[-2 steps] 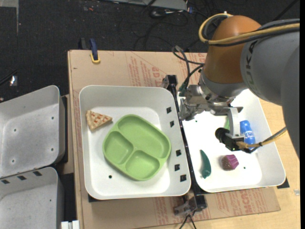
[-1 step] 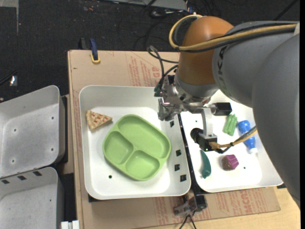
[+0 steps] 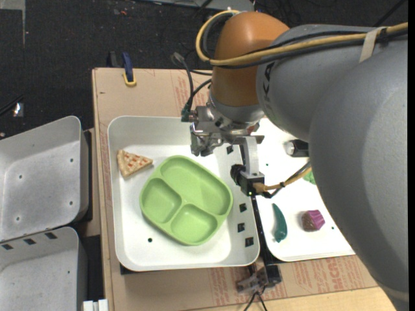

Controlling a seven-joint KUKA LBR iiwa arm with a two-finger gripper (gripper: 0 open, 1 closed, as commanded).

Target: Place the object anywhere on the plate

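one pizza slice on left bin floor, just left of one green plate, apart from gripper to its right over plate's far edge; finger gap can't tell; right bin: one green pepper, one purple piece

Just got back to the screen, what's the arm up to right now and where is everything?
The arm's end effector sits over the back right corner of the left bin, near the green divided plate. A toy pizza slice lies in that bin, left of the plate and off it. In the right bin lie a green pepper and a purple piece. Nothing is on the plate yet.
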